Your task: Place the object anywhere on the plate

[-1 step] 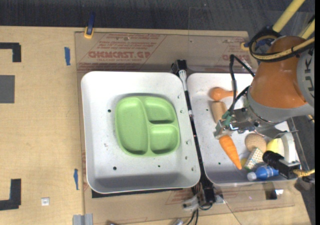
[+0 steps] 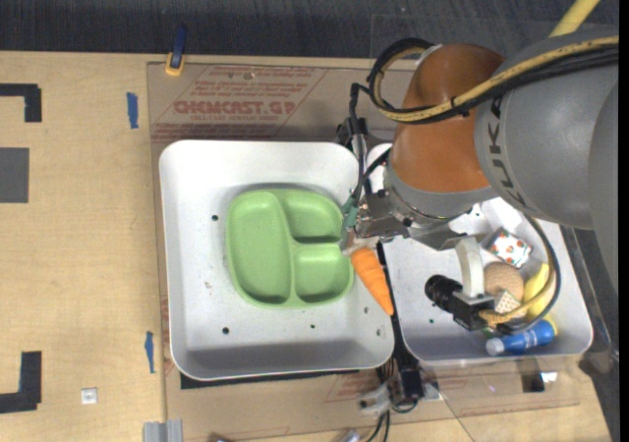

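The arm (image 2: 462, 136) bends down beside the green plate (image 2: 260, 244), near the carrot (image 2: 374, 281).

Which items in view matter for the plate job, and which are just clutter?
Job:
- green plate
- gripper
- carrot beside the plate, probably the object

Clutter, in the right bin:
- banana
- blue cylinder
- tan ball
- white cube

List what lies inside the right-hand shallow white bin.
Visible: a yellow banana, a blue cylinder, a white cube with red marks and a tan ball. The grey arm covers the upper part of the bin, so anything lying there is hidden.
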Available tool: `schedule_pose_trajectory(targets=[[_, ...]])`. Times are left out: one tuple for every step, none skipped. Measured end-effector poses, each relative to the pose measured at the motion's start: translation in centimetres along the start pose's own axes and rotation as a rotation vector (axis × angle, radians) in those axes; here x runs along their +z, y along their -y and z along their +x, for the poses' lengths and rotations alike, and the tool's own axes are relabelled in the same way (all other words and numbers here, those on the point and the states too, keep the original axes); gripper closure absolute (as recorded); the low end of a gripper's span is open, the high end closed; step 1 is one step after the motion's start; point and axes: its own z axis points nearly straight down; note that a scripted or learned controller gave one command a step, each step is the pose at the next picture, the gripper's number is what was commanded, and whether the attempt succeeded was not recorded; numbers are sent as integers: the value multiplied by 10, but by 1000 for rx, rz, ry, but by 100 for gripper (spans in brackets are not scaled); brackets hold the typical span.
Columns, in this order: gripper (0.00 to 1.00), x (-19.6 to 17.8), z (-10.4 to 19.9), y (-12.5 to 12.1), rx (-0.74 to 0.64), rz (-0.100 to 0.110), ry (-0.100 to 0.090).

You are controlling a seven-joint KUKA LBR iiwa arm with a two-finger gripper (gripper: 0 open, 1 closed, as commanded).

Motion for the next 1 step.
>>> schedule_pose_trajectory(targets=[[100,-23,58,-41,40,1,2]])
